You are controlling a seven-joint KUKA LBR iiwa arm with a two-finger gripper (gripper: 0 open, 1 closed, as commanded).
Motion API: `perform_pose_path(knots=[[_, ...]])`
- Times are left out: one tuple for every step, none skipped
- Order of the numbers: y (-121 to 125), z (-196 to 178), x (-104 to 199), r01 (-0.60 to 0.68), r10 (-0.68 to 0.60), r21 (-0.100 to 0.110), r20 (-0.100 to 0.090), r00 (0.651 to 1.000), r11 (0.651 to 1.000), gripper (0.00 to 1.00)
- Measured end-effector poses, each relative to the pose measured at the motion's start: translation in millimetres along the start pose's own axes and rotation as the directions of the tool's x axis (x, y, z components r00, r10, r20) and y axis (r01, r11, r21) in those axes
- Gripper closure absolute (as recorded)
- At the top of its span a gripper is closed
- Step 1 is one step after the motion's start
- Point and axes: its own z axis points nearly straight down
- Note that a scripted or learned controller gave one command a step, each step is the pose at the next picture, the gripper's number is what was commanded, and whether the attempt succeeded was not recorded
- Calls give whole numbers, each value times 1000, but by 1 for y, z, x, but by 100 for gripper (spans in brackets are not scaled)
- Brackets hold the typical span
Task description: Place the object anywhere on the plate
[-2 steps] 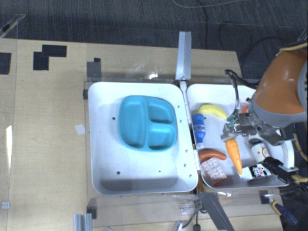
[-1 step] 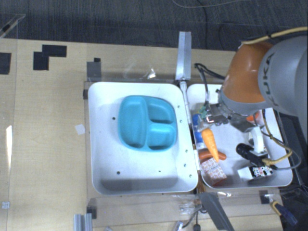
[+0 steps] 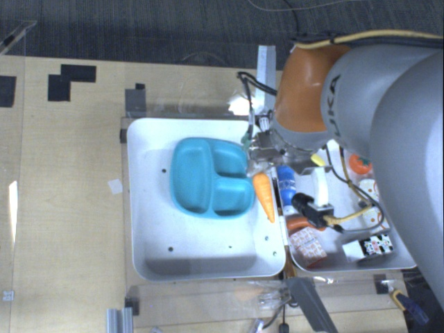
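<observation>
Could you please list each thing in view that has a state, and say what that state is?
Blue sectioned plastic plate: flat in the left white bin, nothing on it.
Orange toy carrot: lying beside the plate's right edge, tip toward the near side, not on the plate.
Grey arm's gripper: low over the carrot's upper end.
Right white bin: holds several small items, partly hidden by the arm.

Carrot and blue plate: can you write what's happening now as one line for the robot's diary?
tool: above carrot's top end | carrot: in left bin, beside plate's right edge | plate: bare | placing: not done
</observation>
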Motion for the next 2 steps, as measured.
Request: perform_pose_path(knots=[[-9, -63, -38, 189, -189, -3, 2, 982, 982, 100], [59, -36, 6, 210, -210, 0, 1, 978, 978, 100]])
